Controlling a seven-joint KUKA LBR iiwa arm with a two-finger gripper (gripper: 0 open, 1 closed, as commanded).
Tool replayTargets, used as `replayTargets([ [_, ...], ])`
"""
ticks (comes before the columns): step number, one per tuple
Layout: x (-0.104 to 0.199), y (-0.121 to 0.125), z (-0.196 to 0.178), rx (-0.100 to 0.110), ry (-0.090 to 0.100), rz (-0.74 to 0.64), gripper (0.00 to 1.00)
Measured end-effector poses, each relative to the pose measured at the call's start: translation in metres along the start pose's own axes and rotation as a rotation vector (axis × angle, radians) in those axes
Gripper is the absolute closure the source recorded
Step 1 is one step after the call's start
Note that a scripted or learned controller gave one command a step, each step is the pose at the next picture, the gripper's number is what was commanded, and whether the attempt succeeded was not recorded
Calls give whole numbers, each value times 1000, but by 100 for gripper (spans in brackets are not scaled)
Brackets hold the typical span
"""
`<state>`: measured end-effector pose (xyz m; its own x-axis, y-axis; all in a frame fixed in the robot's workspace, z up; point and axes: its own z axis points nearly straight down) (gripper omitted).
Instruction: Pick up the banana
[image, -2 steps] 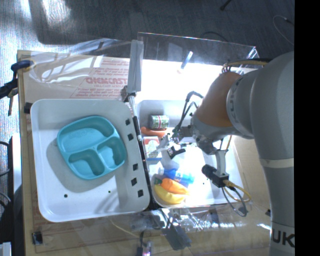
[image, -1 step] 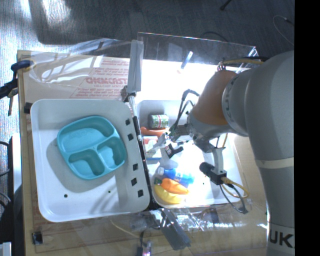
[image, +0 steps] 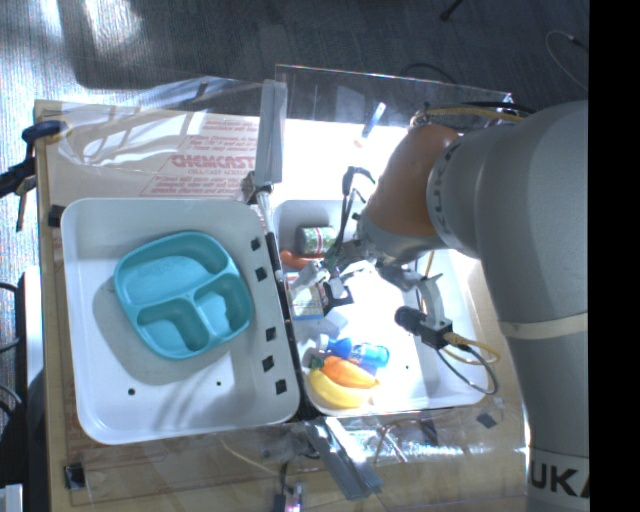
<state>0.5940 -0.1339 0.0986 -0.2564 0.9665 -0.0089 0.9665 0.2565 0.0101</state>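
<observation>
My two-finger gripper (image: 322, 283) hangs low over the right-hand shallow white bin (image: 455, 300), close to its left wall and about midway along it, just beside a small boxed item I cannot identify. From this angle I cannot tell how the gripper is set, and nothing shows as held.

The curved yellow plastic banana (image: 335, 391) lies at the near left corner of that bin, against its front edge. An orange carrot-shaped toy (image: 350, 372) rests on its upper side, touching it, and a blue plastic bottle (image: 358, 352) lies just beyond. A small green-labelled can (image: 317, 239) sits toward the far left corner. In the left white bin (image: 85, 330) rests a turquoise three-compartment tray (image: 183, 293).

Step in hand, as I judge it: approach, with the grasp not yet made. My next move calls for travel along the left wall toward the near corner, then a descent onto the banana's exposed lower curve, clear of the orange toy and the bin edge.
</observation>
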Motion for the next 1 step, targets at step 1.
replayTargets([
  [1, -11, -2, -13, -1, -17, 6, 100],
])
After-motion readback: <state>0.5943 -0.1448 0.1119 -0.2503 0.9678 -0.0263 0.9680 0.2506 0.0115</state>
